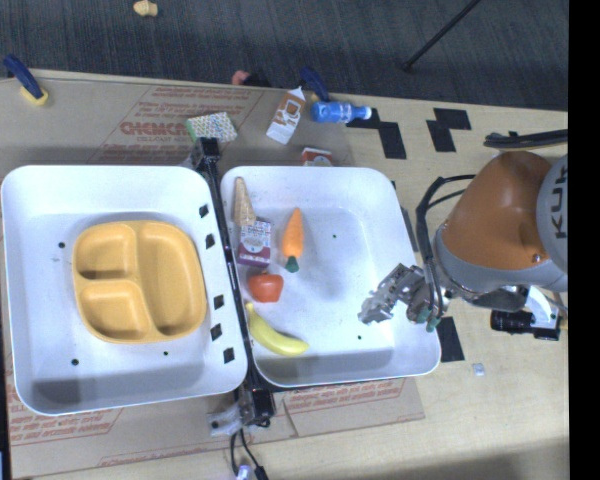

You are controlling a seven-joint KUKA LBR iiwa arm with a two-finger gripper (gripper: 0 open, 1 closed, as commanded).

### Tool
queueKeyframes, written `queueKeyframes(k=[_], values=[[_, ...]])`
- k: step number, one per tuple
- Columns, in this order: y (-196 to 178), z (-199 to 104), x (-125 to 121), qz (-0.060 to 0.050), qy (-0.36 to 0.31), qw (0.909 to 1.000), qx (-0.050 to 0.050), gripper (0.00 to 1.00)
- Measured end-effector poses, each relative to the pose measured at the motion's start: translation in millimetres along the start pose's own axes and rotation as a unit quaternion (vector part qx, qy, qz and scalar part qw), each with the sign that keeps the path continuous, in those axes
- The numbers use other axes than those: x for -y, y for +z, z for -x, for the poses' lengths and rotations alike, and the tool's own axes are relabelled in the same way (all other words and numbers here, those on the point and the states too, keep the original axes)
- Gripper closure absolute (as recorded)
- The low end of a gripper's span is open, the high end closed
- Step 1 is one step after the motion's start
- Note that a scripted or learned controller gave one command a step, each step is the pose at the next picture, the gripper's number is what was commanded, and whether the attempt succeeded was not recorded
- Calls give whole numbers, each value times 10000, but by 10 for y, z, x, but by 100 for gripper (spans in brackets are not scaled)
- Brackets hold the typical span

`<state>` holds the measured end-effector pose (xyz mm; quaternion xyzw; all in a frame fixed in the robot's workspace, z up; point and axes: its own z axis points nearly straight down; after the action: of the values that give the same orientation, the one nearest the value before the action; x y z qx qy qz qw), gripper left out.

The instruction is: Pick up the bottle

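Note:
A small blue bottle-like object (pixel 336 112) lies on its side on the bench behind the right bin (pixel 375 183), outside it. My gripper (pixel 398 306) hangs low over the right bin's front right corner, far from that object. Its fingers look spread, with only white bin floor between them. Above it, the orange band of the arm (pixel 500 218) comes in from the right.
The right bin holds an ice-cream cone (pixel 242 201), a carrot (pixel 293 236), a small packet (pixel 255 243), a tomato (pixel 266 287) and a banana (pixel 275 336), all on its left side. A yellow divided plate (pixel 138 278) lies in the left bin (pixel 30 198). Cards and blue clamps lie behind the bins.

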<state>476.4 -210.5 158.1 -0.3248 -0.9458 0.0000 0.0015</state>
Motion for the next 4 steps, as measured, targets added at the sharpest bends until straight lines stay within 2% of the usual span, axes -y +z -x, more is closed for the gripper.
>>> queueKeyframes(k=[1,2,3,4], values=[[-440,9,-2,-2,-2987,9543,23,100],[190,-3,1,2,-3350,9422,-1,100],[-440,31,-20,-6,-4891,8722,22,100],[-228,86,-63,-1,-4455,8953,2,100]])
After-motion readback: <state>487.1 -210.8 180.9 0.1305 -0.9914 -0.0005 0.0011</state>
